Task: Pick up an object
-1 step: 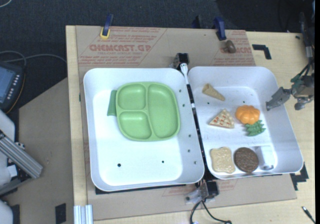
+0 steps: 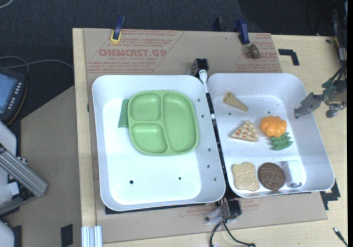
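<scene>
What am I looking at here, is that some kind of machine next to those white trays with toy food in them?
Yes. One camera looks down at a slant on a bench with two shallow white bins. The left bin holds a green divided plate. The right bin holds toy food: a cheese wedge, a pizza slice, an orange pumpkin beside green leaves, a bread slice and a brown cookie. The grey metal part at the right edge is the robot arm's tool, above that bin's rim. It holds nothing.
</scene>
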Motion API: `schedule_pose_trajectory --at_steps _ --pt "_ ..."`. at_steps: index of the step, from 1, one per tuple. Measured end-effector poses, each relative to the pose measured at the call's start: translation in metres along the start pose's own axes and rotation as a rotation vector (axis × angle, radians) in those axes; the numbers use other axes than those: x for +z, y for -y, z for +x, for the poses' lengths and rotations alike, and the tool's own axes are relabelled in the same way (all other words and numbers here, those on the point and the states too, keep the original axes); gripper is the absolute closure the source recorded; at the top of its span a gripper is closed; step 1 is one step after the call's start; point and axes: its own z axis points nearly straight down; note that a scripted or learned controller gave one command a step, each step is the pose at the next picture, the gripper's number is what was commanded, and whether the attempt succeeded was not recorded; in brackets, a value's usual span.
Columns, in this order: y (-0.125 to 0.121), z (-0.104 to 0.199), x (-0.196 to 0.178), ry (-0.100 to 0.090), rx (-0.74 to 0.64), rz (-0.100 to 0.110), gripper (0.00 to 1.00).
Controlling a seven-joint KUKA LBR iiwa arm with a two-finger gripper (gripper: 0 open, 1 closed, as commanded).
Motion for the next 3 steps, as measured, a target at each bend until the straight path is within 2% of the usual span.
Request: schedule_pose_trajectory --at_steps 2,3 --pt "0.005 0.013 0.123 -0.004 0.000 0.006 0.00" --pt "0.006 0.014 0.160 -0.003 0.000 0.004 0.00"
